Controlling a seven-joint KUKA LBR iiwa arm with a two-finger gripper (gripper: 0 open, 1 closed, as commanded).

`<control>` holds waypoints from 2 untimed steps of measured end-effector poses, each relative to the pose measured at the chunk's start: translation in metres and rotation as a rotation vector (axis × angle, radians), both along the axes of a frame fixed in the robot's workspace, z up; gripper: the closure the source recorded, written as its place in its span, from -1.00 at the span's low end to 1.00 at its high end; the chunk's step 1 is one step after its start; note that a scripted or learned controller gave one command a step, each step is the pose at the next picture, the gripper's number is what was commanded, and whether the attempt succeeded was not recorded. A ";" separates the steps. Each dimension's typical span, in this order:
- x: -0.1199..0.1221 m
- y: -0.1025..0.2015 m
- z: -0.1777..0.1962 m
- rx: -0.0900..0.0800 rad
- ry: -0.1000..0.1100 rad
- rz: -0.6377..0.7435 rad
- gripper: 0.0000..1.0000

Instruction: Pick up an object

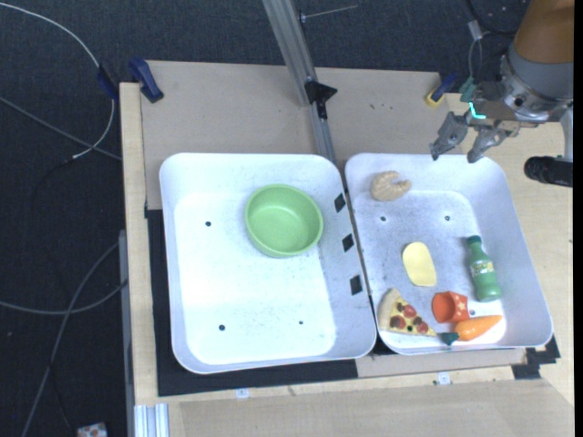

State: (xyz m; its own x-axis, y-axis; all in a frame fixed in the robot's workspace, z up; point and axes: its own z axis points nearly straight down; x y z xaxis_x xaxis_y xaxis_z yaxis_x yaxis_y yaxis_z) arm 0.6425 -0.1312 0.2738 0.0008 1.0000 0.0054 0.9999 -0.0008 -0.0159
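Note:
My gripper hangs above the far rim of the right bin, fingers spread open with nothing between them. Inside that bin lie a tan cookie-like piece at the far left, a yellow oval in the middle, a green bottle on the right, and along the near edge a pizza slice, a red cup and an orange carrot. A green bowl sits in the left bin.
A slanted metal pole rises from the bench behind the gap between the bins. Blue clamps hold the far bench corners. Black clips join the two bins along their shared edge.

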 end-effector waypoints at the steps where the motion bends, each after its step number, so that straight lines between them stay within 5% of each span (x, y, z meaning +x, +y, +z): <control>1: 0.001 0.000 0.005 -0.001 -0.008 0.001 -1.00; 2: -0.008 0.006 -0.045 -0.001 -0.003 0.000 -1.00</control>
